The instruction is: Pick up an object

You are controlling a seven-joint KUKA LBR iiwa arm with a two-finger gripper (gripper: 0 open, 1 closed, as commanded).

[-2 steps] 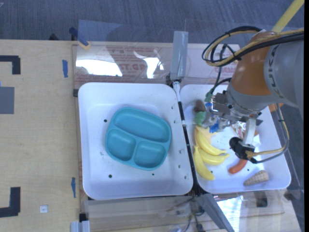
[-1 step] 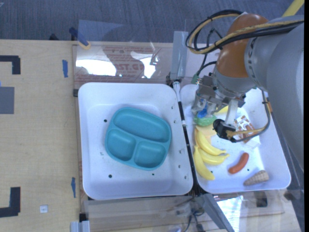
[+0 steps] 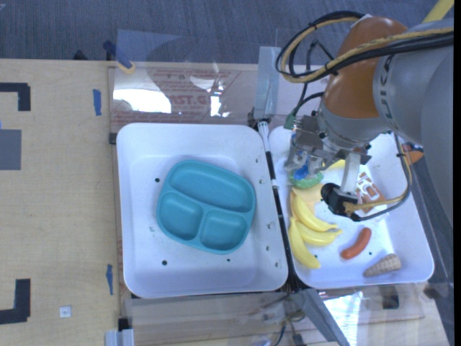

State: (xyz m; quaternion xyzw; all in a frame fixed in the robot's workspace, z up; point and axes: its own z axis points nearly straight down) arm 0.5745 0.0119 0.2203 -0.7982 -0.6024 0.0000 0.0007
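My gripper is low in the right bin, near its far left corner. Right under it lie a small blue object and a pale green piece; whether either is held I cannot see. Two yellow bananas lie along the bin's left wall just in front of the gripper. A red sausage and a tan ice-cream cone sit nearer the front. A small red-and-white box rests to the right of the gripper, beside a black cable loop.
The left bin holds a teal divided plate. The arm's orange band and grey body hang over the right bin's far side. Cables loop above the gripper. A raised divider separates the bins.
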